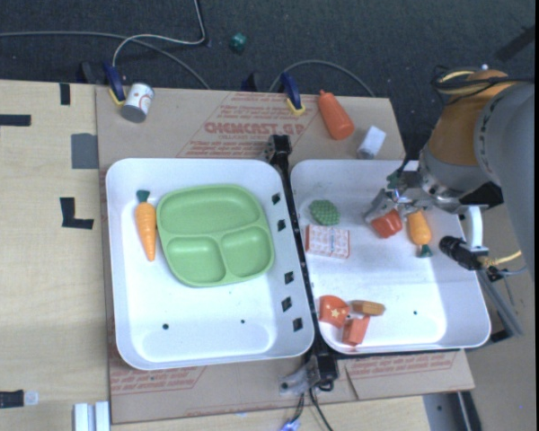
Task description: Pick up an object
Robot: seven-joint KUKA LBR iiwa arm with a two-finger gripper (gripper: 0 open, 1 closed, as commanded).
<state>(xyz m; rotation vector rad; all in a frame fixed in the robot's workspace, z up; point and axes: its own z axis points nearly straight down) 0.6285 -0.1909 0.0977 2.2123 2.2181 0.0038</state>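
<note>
My gripper (391, 209) hangs over the upper right part of the right bin (449, 326), at the end of the grey arm with the orange band. Just beneath its tip lies a small red object (386, 226), touching or nearly touching it; whether it is gripped I cannot tell. An orange carrot-like piece (419, 230) lies just to the right of the red one. Elsewhere in this bin are a green round piece (323, 212), a red-and-white checked packet (328, 241), and a cluster of red and orange toy foods (346, 317) at the front left.
The left bin (198, 335) holds a green divided plate (217, 234) and a toy carrot (145, 227) by its left wall. Behind the bins on the cardboard sit an orange bottle shape (335, 115), a white cube (372, 140) and a small can (137, 101).
</note>
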